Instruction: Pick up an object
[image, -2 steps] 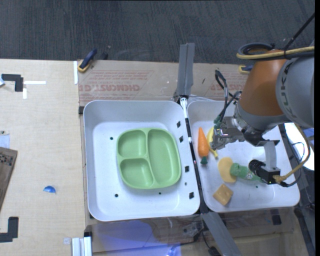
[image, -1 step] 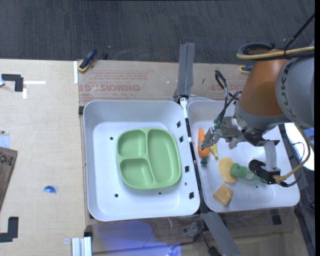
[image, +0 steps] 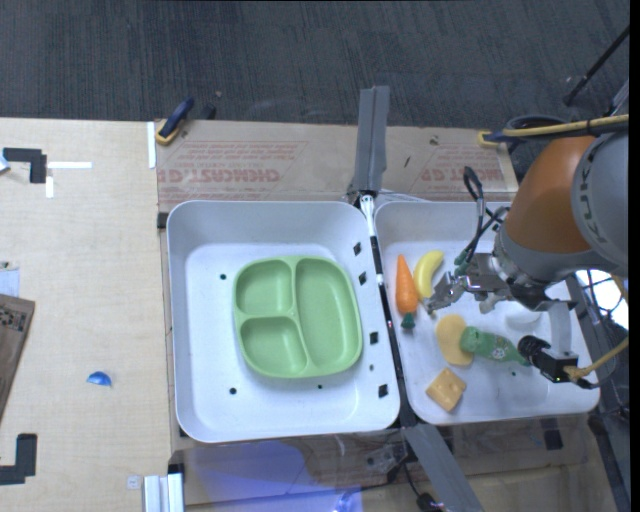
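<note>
Banana (image: 428, 272) is your nearest candidate — small, yellow, lying in the right bin (image: 560, 398) just left of the gripper (image: 447, 292), close enough that the tips look almost on its lower end. Its long axis runs roughly up-down in the camera view, leaning a little to the right at the top. The fingertips sit beside and slightly below its middle, so the move you want is a short shift left and up, not a reach.

Gripper state: the fingers look parted a little, with nothing seen between them — though the tips are small and dark against clutter, so treat the opening as probable, not certain. No hold on anything.

Neighbours crowd it. Carrot (image: 404, 287) lies just left of the banana, parallel to it, orange with a green end toward the near side; the two are close, maybe touching. A round yellow piece (image: 454, 338) sits below the gripper, with a green bottle (image: 489, 346) touching or overlapping its right edge. A cheese wedge (image: 446, 389) sits nearer the front wall, apart from the rest.

Left bin (image: 200, 300) holds the green divided tray (image: 298, 317), well apart from the arm.

Judgement: close across the banana's short axis, else you'll likely nudge the carrot.
</note>
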